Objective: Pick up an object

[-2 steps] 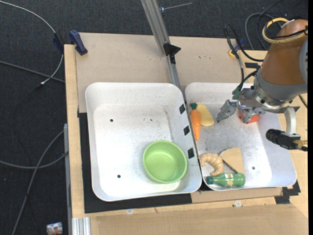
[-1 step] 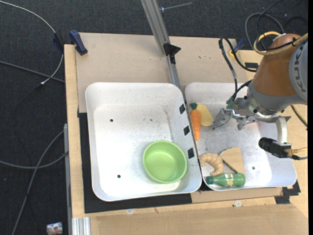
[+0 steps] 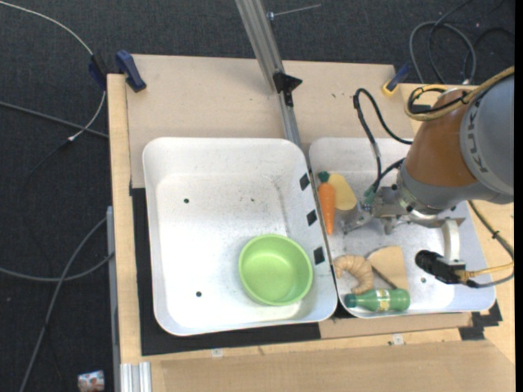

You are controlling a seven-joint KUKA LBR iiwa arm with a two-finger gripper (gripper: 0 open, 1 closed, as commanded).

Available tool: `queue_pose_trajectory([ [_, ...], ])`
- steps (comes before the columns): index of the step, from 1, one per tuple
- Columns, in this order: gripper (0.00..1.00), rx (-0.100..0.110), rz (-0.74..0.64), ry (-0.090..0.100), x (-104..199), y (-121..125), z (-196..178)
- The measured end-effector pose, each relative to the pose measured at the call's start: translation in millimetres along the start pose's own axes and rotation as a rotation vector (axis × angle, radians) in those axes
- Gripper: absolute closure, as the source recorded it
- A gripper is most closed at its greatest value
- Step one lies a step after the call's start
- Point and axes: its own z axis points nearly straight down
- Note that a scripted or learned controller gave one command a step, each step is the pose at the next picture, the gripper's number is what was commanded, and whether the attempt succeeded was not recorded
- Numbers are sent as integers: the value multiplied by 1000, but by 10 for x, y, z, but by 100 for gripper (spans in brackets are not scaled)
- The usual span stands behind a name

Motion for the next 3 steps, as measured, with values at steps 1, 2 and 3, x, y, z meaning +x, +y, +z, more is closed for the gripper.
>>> queue_pose_trajectory([
  [1,100,-4,-1,0,4,16,-118],
  [2,100,-8,-1,-1,26,22,-529],
  [3,100,-9,-1,-1,29,11,-1141],
])
